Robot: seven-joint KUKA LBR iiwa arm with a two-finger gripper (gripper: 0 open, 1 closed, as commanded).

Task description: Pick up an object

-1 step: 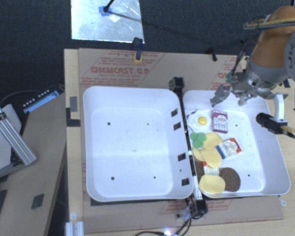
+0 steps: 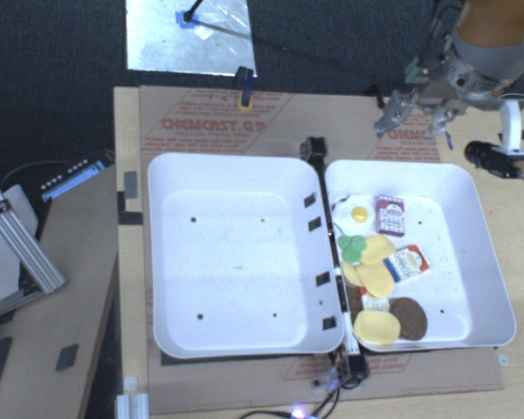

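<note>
Clearly, targets: small toy food items lie bunched in the right bin [image 2: 472,234], along its left wall; none is lifted.
Items: a fried egg [image 2: 355,213], a red packet [image 2: 389,215], a green piece [image 2: 353,249], yellow discs [image 2: 375,273], a red and white packet [image 2: 408,263], a brown disc [image 2: 410,318].
End effector: the end effector [image 2: 417,112] hangs above the table beyond the right bin's far rim, well apart from the items; nothing is between its fingers, and I cannot tell how far they are parted.
Advice: I would go for the red packet, which lies a little apart from the rest, and come straight down so the fingers straddle it without nudging the egg.
Risk: the yellow discs overlap and look flat, likely hard to pinch.
Left bin [image 2: 236,251]: bare white floor.
Table [image 2: 210,116]: brown board under both bins, dark carpet [image 2: 44,59] beyond, a shiny sheet [image 2: 188,24] at the back.
</note>
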